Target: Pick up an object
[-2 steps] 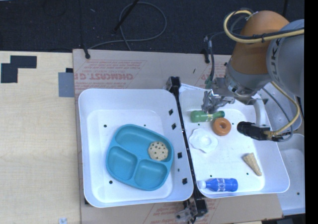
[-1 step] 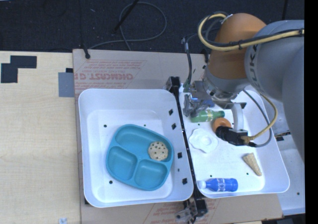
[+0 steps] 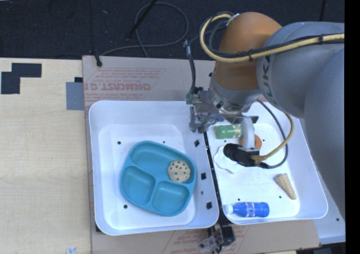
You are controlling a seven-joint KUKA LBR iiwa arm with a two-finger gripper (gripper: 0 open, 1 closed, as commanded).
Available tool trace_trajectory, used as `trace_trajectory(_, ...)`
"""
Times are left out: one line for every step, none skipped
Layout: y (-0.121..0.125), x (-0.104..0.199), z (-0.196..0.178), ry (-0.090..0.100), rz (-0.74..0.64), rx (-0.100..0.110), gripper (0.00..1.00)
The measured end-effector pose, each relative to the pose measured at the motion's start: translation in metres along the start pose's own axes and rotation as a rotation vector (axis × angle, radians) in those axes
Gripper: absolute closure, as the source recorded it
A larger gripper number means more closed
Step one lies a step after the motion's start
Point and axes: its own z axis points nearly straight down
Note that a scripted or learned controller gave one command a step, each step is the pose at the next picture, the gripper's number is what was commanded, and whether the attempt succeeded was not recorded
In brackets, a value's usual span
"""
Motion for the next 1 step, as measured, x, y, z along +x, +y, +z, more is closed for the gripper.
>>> trace_trajectory(-0.0017,0.0459,0.0101,-0.001,0.001,0.003,1.00)
